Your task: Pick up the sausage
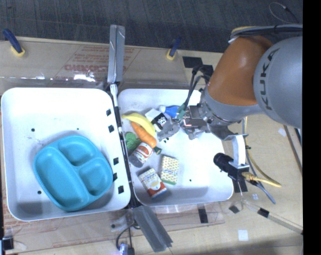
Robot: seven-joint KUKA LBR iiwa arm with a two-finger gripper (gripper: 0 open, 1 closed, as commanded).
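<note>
Two white bins are sitting side by side on the desk, and the arm's gripper is hovering low over the right bin; whether its jaws are spread I cannot tell. Nothing seems lifted yet, and I cannot single out the sausage within the clutter: banana, carrot, can, small packets. A blue divided plate is lying in the left bin.

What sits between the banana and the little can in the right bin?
The carrot lies between the banana and the can, seen in the camera view.
</note>
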